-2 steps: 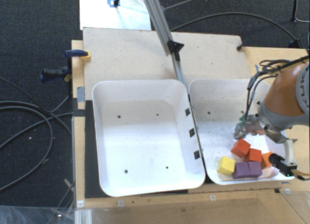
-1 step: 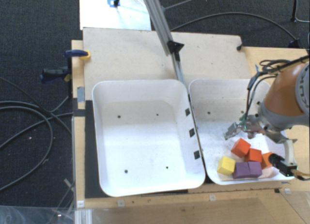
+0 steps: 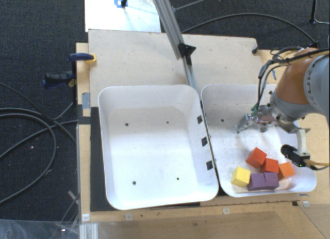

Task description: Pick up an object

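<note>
Blocks gathered in the near right corner of the right bin (image 3: 227, 104), all touching or nearly so: yellow block (image 3: 241, 176) at the left end, purple blocks (image 3: 263, 180) just beside it toward the rim, red-orange block (image 3: 256, 157) tilted on a corner above them, a second red block (image 3: 270, 165) next to it, small orange block (image 3: 286, 170) at the far right against the bin wall. Gripper (image 3: 251, 122) above the bin floor, up and left of the pile, apart from every block, with nothing between its fingers. Fingers splayed, one metal tip (image 3: 242, 126) angled down toward the left, clearly separated from its partner. Behind the gripper, grey arm (image 3: 314, 91) with orange band (image 3: 294, 80) entering from the right, black cables (image 3: 265, 73) looping over the wrist. Black fitting (image 3: 291, 154) hanging beside the wrist, above the orange block. To the left, left bin (image 3: 111, 129), pressed against the right bin along a shared edge marked with small black tabs (image 3: 204, 141), a few dark dots on its floor. Both bins on a pale board (image 3: 154, 57) on the wooden bench (image 3: 170, 217). Slanted metal pole (image 3: 170, 21) crossing the board from the top, ending near the bins' shared far corner. Blue and yellow clamp (image 3: 77, 57) at the board's left edge. Dark carpet (image 3: 36, 26) around the bench, with black cords (image 3: 31, 129) curling on the left.
</note>
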Tool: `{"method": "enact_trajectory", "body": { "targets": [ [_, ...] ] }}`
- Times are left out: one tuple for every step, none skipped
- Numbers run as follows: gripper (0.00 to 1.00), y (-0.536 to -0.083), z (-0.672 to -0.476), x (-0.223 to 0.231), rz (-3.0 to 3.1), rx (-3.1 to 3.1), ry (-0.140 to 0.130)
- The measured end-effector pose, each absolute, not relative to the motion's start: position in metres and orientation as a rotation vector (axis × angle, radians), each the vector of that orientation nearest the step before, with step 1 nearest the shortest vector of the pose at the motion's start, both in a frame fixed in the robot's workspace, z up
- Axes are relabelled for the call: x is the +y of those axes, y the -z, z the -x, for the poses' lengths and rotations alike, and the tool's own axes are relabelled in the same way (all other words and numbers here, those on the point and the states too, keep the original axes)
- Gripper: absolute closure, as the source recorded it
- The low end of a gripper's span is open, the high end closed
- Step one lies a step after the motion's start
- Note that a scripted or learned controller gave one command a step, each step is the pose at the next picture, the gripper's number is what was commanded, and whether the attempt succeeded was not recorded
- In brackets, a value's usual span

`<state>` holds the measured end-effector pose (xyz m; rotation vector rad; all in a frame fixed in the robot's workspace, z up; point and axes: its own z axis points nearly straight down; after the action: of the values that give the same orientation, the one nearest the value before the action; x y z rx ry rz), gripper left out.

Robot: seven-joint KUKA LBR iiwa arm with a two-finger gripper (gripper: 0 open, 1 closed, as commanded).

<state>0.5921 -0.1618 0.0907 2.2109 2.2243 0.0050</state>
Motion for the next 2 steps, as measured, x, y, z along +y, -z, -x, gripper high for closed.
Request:
{"method": "enact_trajectory", "body": {
  "targets": [
    [0.0, -0.09, -0.537, -0.156, -2.223, 2.224, 0.003],
    [0.0, -0.09, -0.496, -0.138, -2.221, 2.224, 0.0]
  ]
}}
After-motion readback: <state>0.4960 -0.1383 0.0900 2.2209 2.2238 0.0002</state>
